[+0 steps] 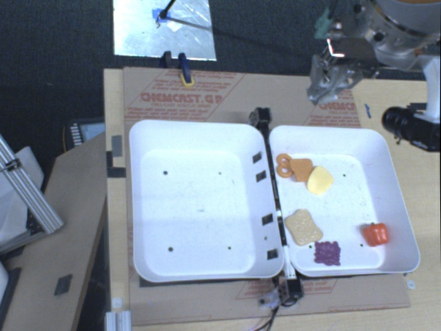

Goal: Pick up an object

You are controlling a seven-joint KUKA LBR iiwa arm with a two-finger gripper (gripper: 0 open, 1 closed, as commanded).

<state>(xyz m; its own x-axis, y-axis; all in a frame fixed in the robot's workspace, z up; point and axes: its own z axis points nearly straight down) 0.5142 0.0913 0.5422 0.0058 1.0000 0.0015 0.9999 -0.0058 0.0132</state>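
Jaws: cannot tell how they stand, as the gripper (329,81) hangs blurred beyond the right bin's (396,164) far edge. Best target looks like the red pepper (375,234) near the right edge, apart from everything else; descend squarely over it.

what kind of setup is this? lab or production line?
Likely a lab grasping testbed: two white bins clipped side by side on cardboard, toy food such as a red pepper and purple grapes, and a gripper above.

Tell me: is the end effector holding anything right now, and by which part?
Nothing is held. The end effector hangs above the right bin's far edge, with no object between its fingers.
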